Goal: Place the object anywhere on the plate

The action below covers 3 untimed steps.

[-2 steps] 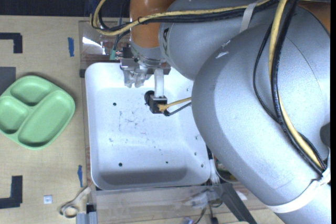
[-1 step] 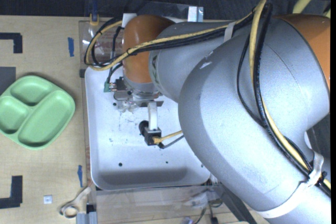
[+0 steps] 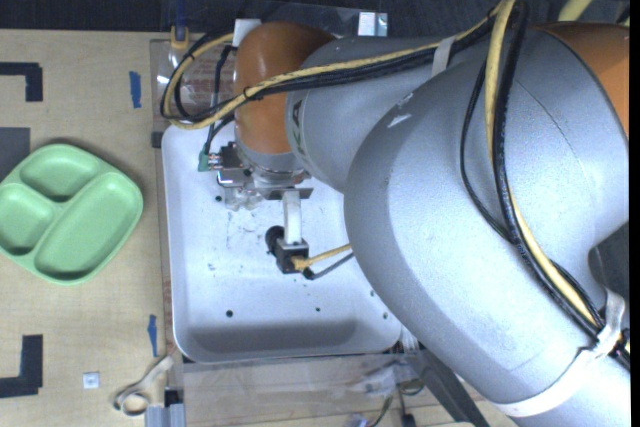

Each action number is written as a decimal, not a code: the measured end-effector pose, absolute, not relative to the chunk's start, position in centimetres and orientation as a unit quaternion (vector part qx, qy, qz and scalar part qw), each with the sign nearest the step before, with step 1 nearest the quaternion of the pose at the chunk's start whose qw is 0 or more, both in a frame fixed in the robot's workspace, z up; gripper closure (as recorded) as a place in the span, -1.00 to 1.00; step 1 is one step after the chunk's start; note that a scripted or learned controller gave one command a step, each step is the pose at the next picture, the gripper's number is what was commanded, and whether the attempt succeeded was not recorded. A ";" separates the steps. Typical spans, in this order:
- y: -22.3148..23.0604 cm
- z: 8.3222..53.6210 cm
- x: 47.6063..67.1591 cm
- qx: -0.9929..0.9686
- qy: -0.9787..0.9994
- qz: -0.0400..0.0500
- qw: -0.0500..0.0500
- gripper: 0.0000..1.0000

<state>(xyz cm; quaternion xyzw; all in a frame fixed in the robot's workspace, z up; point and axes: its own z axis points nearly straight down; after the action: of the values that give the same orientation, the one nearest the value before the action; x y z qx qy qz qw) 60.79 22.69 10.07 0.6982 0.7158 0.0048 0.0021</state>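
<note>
A pale green plate [image 3: 70, 212] with three compartments lies on the wooden bench, left of the white bin [image 3: 200, 315]. My gripper [image 3: 241, 199] hangs low over the upper left part of that bin, close to its floor. It is well to the right of the plate. The orange wrist band and the grey arm cover the bin's right half and hide whatever lies beneath them. I cannot make out any object between the fingertips.
A few small dark specks dot the bin floor [image 3: 260, 300]. Black corner marks [image 3: 25, 80] and blue tape strips [image 3: 135, 88] sit on the bench. A pale cord loop [image 3: 135, 397] lies near the bin's lower left corner.
</note>
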 end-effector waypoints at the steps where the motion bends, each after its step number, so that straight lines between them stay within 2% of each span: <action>1: 22.7 11.1 60.8 0.698 0.716 0.006 0.002 1.00; 2: 22.7 12.1 60.9 0.699 0.715 0.006 0.003 1.00; 3: 22.5 8.9 65.8 0.809 0.588 0.003 0.001 1.00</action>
<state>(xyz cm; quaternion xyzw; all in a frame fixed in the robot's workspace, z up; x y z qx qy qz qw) 65.79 22.53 8.91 0.8087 0.5881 0.0029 0.0005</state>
